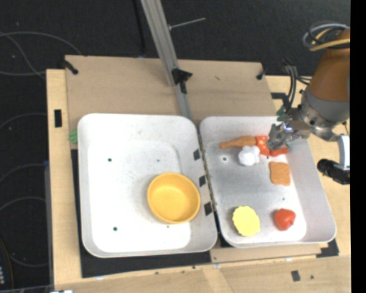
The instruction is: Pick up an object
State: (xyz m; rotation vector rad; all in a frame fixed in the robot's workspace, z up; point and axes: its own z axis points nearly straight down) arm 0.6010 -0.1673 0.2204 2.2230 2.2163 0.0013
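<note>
You had a yellow bowl (173, 197) in the left bin (110, 145). In the right bin (314, 209) an orange carrot (236, 143) lay with its long axis left to right, thin tip pointing left, a white ball (249, 157) just beside it. The arm (328, 81) reached in from the right, its gripper (279, 140) lowered over a red piece (264, 145); you couldn't tell the fingers' state.

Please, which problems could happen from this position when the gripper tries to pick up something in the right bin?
1. The gripper sits at a tight cluster: a small red piece, an orange carrot-like piece and a white ball. It may catch the wrong one or push them apart.
2. The white ball looks round and could roll away if nudged.
</note>
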